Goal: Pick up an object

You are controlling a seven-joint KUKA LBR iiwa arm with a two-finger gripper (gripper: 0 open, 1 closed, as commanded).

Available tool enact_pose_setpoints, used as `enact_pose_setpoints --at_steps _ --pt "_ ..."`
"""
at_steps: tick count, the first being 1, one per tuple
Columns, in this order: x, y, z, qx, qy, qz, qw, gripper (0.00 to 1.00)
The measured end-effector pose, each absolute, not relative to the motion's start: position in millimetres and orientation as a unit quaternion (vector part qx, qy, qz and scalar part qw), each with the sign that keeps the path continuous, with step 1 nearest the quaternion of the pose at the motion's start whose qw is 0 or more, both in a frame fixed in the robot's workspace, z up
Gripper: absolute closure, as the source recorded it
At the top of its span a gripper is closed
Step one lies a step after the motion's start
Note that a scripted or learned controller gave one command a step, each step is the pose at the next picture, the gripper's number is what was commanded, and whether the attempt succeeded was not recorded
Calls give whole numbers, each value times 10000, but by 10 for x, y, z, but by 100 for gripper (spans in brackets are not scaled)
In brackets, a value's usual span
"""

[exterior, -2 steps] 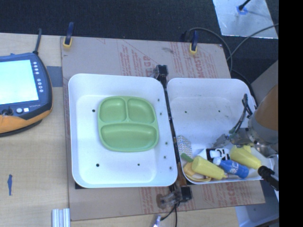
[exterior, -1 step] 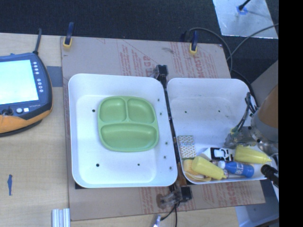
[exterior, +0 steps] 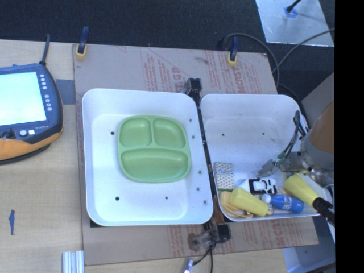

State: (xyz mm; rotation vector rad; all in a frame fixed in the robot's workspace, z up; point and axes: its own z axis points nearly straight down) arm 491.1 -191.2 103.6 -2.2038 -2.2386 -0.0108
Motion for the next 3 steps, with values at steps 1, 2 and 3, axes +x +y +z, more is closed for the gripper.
enact_pose_setpoints --at_steps 1,2,3 --pt "5839 -2007 916 -7023 -7118 -58 84 0" --pt "5111 -2119 1624 -7062 -7080 4 8 0" --pt "5400 -2114 912 -7049 -7093 16 17 0"
